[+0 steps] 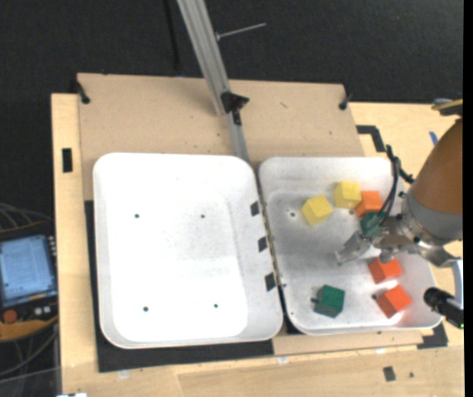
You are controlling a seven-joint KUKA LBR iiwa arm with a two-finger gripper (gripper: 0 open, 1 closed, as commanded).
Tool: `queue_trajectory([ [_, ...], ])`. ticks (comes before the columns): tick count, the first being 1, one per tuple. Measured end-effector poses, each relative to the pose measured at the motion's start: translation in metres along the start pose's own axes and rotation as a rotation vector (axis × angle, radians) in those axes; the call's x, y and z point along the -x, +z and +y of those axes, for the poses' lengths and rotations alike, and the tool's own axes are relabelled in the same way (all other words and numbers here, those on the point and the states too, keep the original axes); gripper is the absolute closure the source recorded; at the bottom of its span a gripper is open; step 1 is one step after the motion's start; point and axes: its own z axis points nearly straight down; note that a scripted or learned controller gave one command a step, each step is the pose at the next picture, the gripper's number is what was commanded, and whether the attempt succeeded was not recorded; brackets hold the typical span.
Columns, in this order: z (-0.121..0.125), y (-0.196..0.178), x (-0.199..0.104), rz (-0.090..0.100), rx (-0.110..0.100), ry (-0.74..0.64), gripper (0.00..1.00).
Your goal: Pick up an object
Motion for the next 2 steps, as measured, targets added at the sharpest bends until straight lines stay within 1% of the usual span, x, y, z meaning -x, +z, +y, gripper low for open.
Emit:
queue_trajectory([
  [1,-0.003,0.062,-0.002,0.000,-0.001,0.000,0.00],
  [2,-0.003,0.081,0.000,-0.002,0.006,0.001,0.00],
])
